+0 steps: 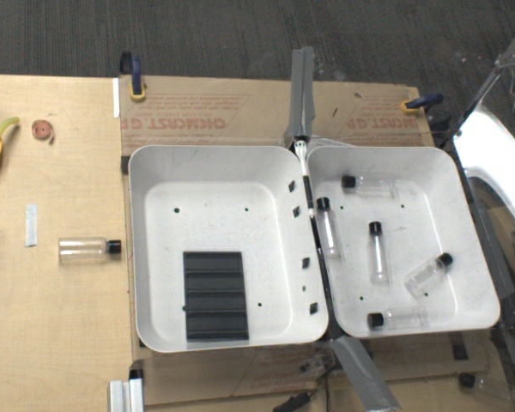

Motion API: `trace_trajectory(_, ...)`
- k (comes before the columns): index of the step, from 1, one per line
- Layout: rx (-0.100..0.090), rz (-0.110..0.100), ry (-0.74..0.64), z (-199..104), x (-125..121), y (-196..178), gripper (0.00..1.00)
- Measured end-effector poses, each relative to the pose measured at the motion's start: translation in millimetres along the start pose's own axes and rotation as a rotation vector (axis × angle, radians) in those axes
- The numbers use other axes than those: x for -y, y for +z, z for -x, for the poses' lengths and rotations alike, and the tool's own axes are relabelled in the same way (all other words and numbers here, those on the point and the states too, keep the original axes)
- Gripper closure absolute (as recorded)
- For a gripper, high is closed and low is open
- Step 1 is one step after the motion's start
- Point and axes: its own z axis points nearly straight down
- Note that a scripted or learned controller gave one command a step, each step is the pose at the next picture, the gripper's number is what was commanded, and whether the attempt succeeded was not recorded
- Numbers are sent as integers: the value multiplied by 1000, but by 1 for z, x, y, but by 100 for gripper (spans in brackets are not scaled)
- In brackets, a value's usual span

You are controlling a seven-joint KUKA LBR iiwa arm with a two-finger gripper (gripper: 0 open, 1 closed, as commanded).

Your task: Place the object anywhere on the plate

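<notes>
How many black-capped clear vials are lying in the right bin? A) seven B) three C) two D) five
D: five vials lie in the right bin: one near the back, one along the left wall, one in the middle, one tilted at the right, one at the front. A sixth vial lies outside the bins, on the bench.

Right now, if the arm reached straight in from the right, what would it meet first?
Probably the right bin, at its rim, then the tilted vial nearest that side. The arm's height is unknown, so it might pass above both.
</notes>
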Motion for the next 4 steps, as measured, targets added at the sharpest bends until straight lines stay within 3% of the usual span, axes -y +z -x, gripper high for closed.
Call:
trace_trajectory(1, 1, -1, 162, -34, 21, 2, 0)
trace_trajectory(2, 0, -1, 337, 14, 13, 0, 0)
trace_trajectory(3, -1, 0, 511, 2, -7, 0, 0)
trace_trajectory(4, 0, -1, 636, 5, -5, 1, 0)
